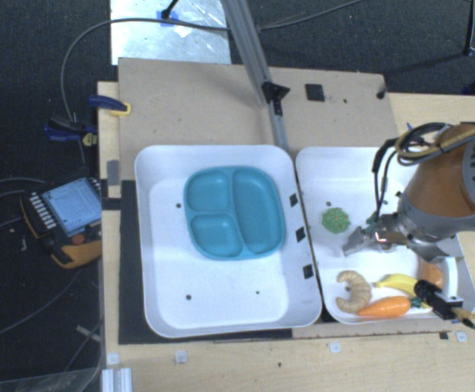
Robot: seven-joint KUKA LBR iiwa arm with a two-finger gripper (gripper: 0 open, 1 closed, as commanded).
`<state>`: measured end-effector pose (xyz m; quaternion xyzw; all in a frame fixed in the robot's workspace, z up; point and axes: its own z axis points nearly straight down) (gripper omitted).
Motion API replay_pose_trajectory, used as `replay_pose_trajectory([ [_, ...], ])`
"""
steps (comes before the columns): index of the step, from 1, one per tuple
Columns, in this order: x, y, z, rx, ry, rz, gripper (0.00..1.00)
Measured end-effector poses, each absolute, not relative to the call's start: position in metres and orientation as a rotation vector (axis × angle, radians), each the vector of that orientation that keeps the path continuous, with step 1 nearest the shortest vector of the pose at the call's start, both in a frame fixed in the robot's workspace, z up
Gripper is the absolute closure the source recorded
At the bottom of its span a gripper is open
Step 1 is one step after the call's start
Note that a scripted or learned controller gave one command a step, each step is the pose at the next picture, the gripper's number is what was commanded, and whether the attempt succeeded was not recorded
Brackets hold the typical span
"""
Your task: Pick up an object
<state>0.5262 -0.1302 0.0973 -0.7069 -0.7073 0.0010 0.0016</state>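
In the right bin (pixel 348 166), my gripper (pixel 366 238) hangs low over the bin's middle, with the arm's orange band (pixel 437 188) behind it on the right. A small green broccoli-like piece (pixel 335 219) lies just up and left of the gripper, apart from it. Along the bin's front edge lie a tan croissant (pixel 352 290), an orange carrot (pixel 383 306) and a yellow banana (pixel 401 282). They sit below the gripper and nothing touches them.
A blue divided plate (pixel 234 211) rests in the left bin (pixel 221 300). Black cables (pixel 392 158) loop above the wrist. A metal pole (pixel 250 47) slants across the back of the bench. A handheld device (pixel 64 211) sits off the bench to the left.
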Motion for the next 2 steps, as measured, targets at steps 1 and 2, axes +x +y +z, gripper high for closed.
replay_pose_trajectory([
  [1,0.528,-0.13,0.112,-2.222,-2.224,-0.003,1.0],
  [2,0.531,-0.138,0.157,-2.222,-2.226,-0.003,1.0],
])
